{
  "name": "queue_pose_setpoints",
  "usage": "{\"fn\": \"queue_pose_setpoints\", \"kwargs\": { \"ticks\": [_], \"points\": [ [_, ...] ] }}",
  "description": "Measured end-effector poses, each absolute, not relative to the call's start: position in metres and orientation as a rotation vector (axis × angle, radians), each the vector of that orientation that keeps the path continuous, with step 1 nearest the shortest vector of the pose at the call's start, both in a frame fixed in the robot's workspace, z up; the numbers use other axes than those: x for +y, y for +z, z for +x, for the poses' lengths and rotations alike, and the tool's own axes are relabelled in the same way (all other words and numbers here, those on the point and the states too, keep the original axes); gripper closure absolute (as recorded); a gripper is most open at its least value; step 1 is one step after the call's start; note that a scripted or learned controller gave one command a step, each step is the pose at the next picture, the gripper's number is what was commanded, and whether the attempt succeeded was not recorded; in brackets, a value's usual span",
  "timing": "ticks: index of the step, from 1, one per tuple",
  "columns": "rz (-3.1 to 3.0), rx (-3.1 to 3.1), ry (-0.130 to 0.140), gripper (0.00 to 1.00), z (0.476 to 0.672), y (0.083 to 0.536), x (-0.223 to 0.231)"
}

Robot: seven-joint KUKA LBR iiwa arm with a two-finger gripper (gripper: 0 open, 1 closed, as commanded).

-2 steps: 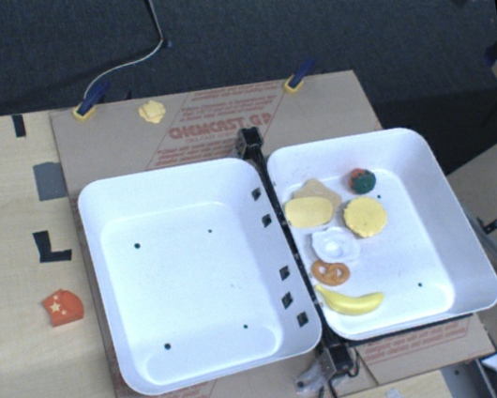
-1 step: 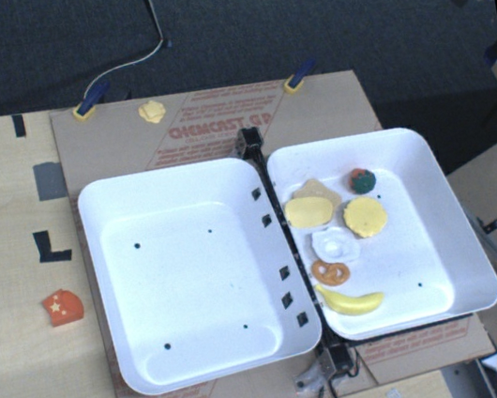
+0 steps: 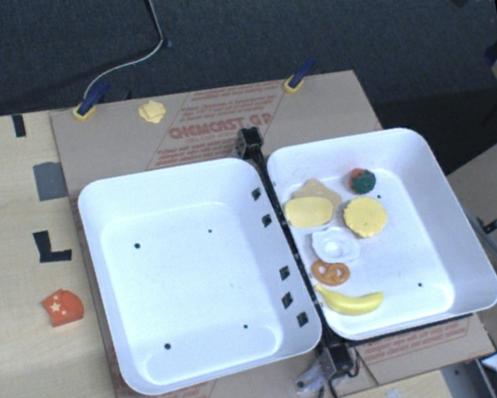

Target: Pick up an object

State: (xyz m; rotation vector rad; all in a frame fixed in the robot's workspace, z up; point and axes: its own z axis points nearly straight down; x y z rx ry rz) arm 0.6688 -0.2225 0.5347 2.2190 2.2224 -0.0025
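1. My gripper: whether it's released or clenched, I cannot tell right now.
2. Two white bins sit side by side on a brown cardboard sheet (image 3: 217,127), touching along their inner edges, where dark clips run down the seam.
3. All the pickable pieces are in the right bin (image 3: 445,235), bunched toward its left side near the seam.
4. At the top of the bunch, a small red-and-green ball (image 3: 362,181) sits a little apart from the others, toward the bin's far right.
5. A tan piece (image 3: 320,190) lies at the back, and a yellow oval (image 3: 306,213) overlaps its front edge.
6. Just beside the oval, on the right, there's a yellow disc (image 3: 365,217).
7. Below those, a white round piece (image 3: 335,247) is touching or nearly touching the disc; I can't say which.
8. A brown pretzel (image 3: 331,273) is right under the white piece.
9. Nearest the front rim, a banana (image 3: 352,301) lies flat, curved upward.
10. The left bin (image 3: 108,266) shows four dark dots on its floor.
11. Outside the bins, a yellow lump (image 3: 152,112) rests on the cardboard at the back.
12. A red-orange piece (image 3: 64,307) sits on the wooden bench (image 3: 5,274), well left of the bins.
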Motion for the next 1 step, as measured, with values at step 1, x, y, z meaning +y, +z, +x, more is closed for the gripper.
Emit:
{"fn": "queue_pose_setpoints", "kwargs": {
  "ticks": [1],
  "points": [
    [2.220, 2.222, -0.001, 1.00, 0.6604, 0.5348, -0.2231]
  ]
}}
